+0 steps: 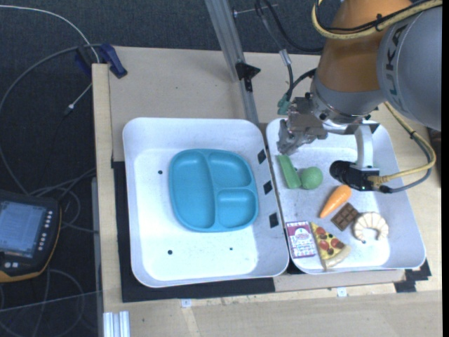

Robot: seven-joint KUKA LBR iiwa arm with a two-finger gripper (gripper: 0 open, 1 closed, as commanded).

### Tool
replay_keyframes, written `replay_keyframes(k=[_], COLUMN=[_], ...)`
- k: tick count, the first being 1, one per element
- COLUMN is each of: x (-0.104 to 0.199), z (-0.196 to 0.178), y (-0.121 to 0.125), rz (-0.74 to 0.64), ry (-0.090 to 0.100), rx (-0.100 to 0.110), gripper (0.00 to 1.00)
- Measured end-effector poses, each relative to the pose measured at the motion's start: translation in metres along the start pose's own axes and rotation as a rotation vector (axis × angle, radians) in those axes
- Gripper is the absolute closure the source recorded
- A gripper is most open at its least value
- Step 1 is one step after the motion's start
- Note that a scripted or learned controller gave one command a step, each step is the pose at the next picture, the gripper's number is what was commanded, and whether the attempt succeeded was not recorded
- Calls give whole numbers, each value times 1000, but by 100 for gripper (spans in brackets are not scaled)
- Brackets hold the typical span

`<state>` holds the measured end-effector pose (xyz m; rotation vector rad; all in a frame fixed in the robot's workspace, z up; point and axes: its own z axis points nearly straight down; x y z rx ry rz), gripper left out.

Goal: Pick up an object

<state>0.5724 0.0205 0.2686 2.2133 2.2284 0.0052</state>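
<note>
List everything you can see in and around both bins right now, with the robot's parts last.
left bin: one, white, left side of the bench
right bin: one, white, right side of the bench
divided plate: one, blue, in the left bin
stick-shaped piece: one, green, right bin, near its left wall
ball: one, green, touching the stick
carrot: one, orange, middle of the right bin
brown block: one, below the carrot
croissant: one, cream, right of the block
small box: one, pink, right bin's front left
pizza slice: one, yellow and red, beside the box
handheld screen: one, dark and orange, off the bench at left
arm: one, grey and orange, from the right
gripper: one, grey, above the stick
</note>
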Motion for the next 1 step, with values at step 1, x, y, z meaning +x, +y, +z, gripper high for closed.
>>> replay_keyframes(k=[1], x=[48], z=[19], y=[0], rz=[1], ry=[1], rx=[8], gripper=[100])
